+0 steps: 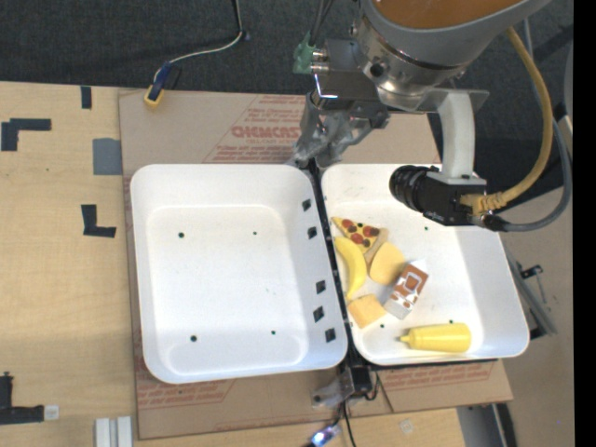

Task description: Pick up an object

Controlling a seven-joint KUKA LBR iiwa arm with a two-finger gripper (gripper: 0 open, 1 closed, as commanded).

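Grey arm (438, 26) hides much of the gripper (321, 142) from us, so we cannot tell its fingers' state above the right bin (484, 277).

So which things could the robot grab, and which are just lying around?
For the job: gripper, banana, pizza slice, cheese wedge, yellow mustard bottle, little brown-and-white box, all in the right bin.

Just lying about: left bin, cardboard sheet, yellow cable.
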